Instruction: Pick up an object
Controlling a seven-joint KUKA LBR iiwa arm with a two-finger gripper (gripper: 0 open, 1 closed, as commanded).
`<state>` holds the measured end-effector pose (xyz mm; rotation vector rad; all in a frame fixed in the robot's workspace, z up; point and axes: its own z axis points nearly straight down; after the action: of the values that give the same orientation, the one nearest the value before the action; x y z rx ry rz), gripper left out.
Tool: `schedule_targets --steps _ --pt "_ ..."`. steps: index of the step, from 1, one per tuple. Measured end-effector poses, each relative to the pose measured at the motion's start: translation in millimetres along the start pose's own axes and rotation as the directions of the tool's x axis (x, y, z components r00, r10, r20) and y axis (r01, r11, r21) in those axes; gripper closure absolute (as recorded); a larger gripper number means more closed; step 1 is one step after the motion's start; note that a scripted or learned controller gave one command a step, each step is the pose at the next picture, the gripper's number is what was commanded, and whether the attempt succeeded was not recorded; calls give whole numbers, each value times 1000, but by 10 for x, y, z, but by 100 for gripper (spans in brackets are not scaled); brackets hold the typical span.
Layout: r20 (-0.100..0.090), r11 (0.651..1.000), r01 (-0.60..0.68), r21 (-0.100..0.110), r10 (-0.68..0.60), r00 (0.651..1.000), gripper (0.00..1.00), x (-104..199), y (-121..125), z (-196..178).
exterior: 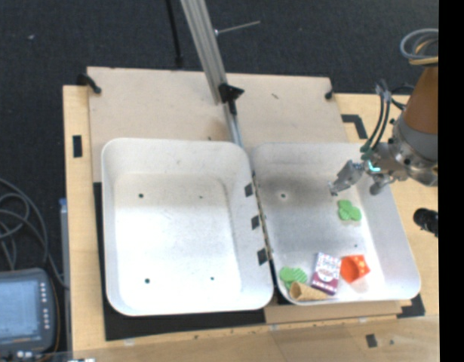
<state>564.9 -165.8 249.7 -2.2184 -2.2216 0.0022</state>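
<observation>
Hand (357, 181) poised over right bin (307, 164), fingers spread, grasping nothing. Green object (349, 213) lies just below it. Purple packet (327, 271) and orange item (354, 268) sit farther below.

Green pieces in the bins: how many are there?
2. One green piece lies mid-right in the right bin, just below the claw. The other sits at its front-left corner.

No text, number or brand can be read here. The small purple and white printed packet (327, 271) shows some print, but it is too blurred to read.
</observation>
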Motion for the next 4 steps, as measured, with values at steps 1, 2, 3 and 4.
schedule_targets --steps 1,2,3,4 --pt "1 1000 0 -5 0 1000 0 1 9 -22" --pt "1 1000 -3 2 3 1000 0 -63 -4 596" --pt "1 1000 -4 3 4 1000 0 -38 -24 1225" --pt "2 1000 -6 0 6 1000 0 -52 -27 1503"
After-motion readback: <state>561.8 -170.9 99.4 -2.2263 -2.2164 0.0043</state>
